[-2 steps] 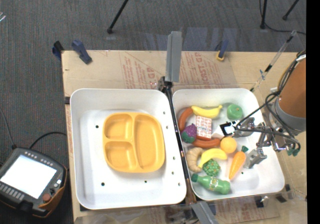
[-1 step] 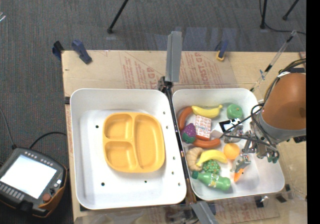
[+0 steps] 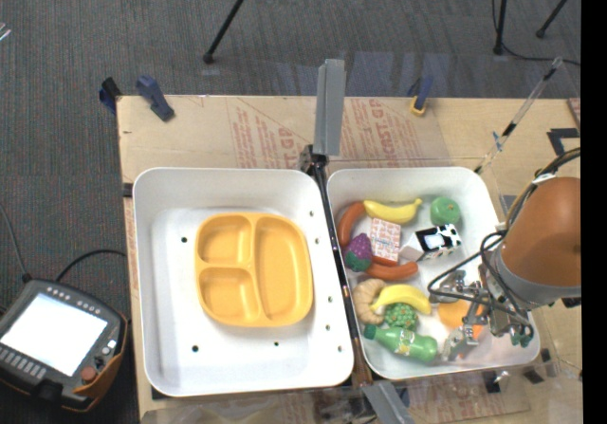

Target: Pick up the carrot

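bench (image 3: 237, 133): cardboard-looking top with red print | two white bins side by side, left bin (image 3: 156, 223) and right bin (image 3: 408, 175), taking up most of the near half | blue clamp (image 3: 152, 97) at far-left corner | yellow clamp (image 3: 418, 107) on far edge

A yellow divided plate (image 3: 254, 268) lies in the left bin (image 3: 161, 213). The right bin (image 3: 417, 173) holds toy food — two bananas (image 3: 393, 211), a green bottle (image 3: 408, 342), a purple grape bunch (image 3: 358, 250), a sausage (image 3: 393, 270). Beside the bench (image 3: 228, 133) sits a pendant (image 3: 59, 339) on the floor.
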Motion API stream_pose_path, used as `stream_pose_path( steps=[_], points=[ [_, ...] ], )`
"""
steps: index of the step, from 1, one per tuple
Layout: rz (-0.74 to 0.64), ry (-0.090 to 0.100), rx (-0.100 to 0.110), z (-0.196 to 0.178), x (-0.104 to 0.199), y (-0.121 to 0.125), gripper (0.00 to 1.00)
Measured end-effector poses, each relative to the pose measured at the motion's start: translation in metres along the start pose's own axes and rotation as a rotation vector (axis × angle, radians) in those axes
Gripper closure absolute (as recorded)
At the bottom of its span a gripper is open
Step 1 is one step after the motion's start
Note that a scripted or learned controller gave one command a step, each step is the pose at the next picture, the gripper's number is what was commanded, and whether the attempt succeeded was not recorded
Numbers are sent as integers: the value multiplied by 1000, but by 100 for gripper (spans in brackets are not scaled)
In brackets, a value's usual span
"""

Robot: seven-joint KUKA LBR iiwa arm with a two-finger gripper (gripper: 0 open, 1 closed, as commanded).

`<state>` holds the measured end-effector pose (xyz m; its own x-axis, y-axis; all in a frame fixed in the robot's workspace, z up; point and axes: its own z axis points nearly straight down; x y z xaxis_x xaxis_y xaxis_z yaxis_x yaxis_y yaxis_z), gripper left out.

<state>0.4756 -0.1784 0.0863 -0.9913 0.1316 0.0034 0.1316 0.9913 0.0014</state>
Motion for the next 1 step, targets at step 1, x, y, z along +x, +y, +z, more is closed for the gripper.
stream_pose_path(
  steps=[1],
  points=[
    [-6, -2, -1, -10, -2, 3, 100]
  ],
)
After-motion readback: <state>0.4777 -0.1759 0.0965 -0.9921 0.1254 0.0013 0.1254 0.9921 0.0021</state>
